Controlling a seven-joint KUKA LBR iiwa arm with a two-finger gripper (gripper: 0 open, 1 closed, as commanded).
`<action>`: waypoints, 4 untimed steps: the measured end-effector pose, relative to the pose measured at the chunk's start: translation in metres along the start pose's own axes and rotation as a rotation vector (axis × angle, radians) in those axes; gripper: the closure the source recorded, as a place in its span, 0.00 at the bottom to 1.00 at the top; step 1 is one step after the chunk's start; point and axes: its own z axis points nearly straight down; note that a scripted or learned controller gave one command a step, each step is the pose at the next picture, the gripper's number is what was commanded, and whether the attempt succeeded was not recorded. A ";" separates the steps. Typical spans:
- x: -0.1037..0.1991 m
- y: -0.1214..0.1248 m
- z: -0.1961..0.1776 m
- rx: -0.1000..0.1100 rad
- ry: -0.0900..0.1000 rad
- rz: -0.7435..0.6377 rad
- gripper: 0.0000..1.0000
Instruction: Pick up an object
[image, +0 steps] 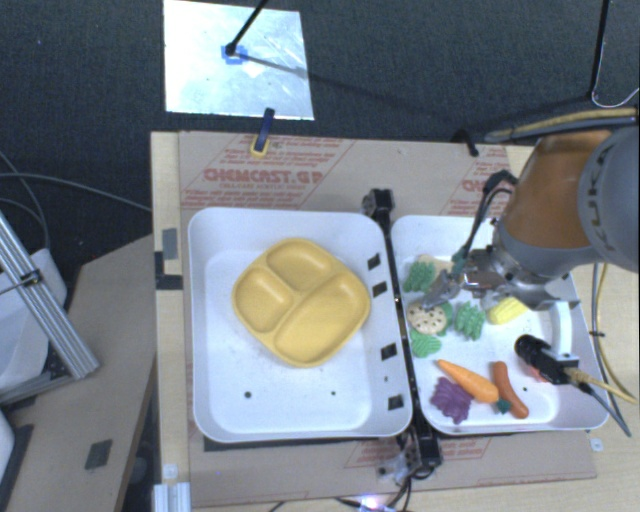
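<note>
- The worktop (300, 165) carries two shallow white bins side by side: the left bin (215, 400) and the right bin (580, 415).
- In the left bin lies a yellow plate (300, 300) with three compartments, turned at an angle and sitting toward the far middle of the bin.
- The right bin holds a scatter of toy food.
- A cookie (427, 318) with dark chips lies near the bin's left wall, with a green leafy piece (425, 345) just beside it on the near side.
- Another green leafy piece (468, 320) sits to the right of the cookie, and a yellow piece (507, 311) lies further right, partly under the arm.
- A pale green piece (420, 272) lies toward the far left of that bin.
- Toward the near side are an orange carrot (465, 381), a purple bunch (451, 400) touching it on the left, and a reddish sausage (508, 388) to its right.
- The arm (570, 210) reaches in from the right over the right bin.
- The tool (441, 290) hangs low just above the cookie and the pale green piece; how far it is open cannot be told, and nothing can be seen caught in it.
</note>
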 end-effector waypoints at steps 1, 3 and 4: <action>0.004 -0.054 -0.164 -0.023 -0.006 0.007 0.00; 0.024 -0.040 -0.040 -0.009 -0.006 0.010 1.00; 0.097 -0.055 -0.163 -0.022 -0.001 0.000 1.00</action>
